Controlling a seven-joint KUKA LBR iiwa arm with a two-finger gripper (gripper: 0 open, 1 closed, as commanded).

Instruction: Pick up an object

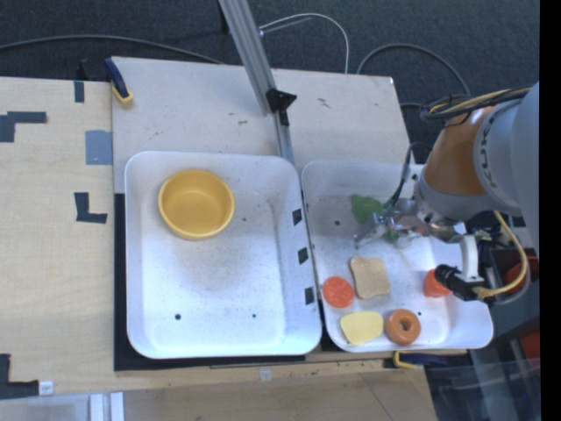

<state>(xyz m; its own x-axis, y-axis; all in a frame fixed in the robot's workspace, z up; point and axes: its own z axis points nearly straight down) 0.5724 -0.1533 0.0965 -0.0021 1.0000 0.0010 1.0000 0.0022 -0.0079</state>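
My gripper point(377, 225) is low over the right bin point(326, 191), reaching in from the right below the grey and orange arm point(465, 160). It sits just beside a green leafy item point(363, 205), touching or almost touching its right edge. Just below the gripper lies a tan bread slice point(370, 276). Along the bin's front lie a red round piece point(337, 291), a pale yellow piece point(361, 327) and a brown donut point(403, 325). A red item point(436, 282) lies at the right, partly hidden by the arm's cabling.
A yellow bowl point(195, 203) stands in the back left of the left bin point(219, 323). A slanted metal pole point(254, 51) comes down to the rim between the two bins. Cables hang off the arm over the right bin's right edge.
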